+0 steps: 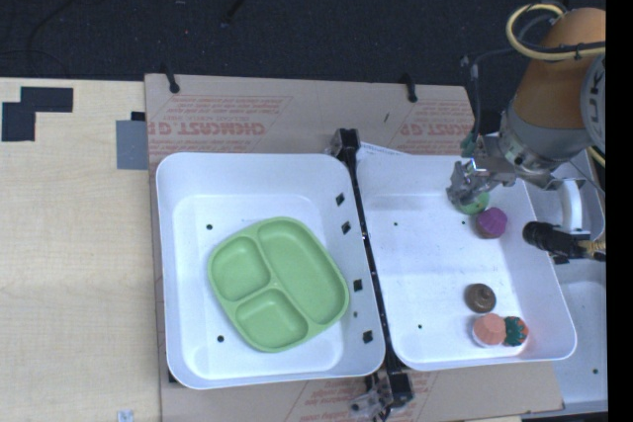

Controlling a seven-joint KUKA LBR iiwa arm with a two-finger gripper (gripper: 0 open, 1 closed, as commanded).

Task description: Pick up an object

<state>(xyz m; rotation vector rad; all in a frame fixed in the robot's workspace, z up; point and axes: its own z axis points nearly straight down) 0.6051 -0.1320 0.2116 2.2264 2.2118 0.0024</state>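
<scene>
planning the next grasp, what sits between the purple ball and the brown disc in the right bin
Nothing: in the camera view the stretch of right bin floor between the purple ball and the brown disc is bare white.

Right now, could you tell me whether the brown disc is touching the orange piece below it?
Apart. The camera view shows a strip of white bin floor between the brown disc and the orange piece.

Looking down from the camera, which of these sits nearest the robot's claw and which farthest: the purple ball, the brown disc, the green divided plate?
From the gripper, at the right bin's far side:
1. Purple ball, just beside it in the right bin.
2. Brown disc, nearer the right bin's front.
3. Green divided plate, across in the left bin.
</scene>
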